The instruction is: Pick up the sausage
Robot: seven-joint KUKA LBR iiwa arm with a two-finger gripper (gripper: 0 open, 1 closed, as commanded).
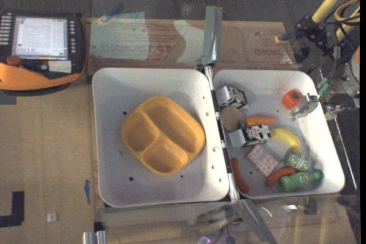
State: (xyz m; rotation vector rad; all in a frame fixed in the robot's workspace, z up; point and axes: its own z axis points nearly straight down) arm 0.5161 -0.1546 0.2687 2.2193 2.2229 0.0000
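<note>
A dark red sausage [240,176] lies along the left wall of the right bin [329,140], near its front corner. A second, orange-red sausage-shaped piece [279,176] lies further right, beside a green bottle [301,180]. My gripper [305,106] hovers at the bin's right side, just below an orange block [292,98]. It is well away from both sausages and holds nothing that I can see.
The right bin also holds a carrot [261,121], a banana [285,137], a small printed carton [251,135], a pink packet [262,159], a round tan piece [231,118] and a grey toy [230,96]. A yellow divided plate [163,134] sits in the left bin [108,168].
</note>
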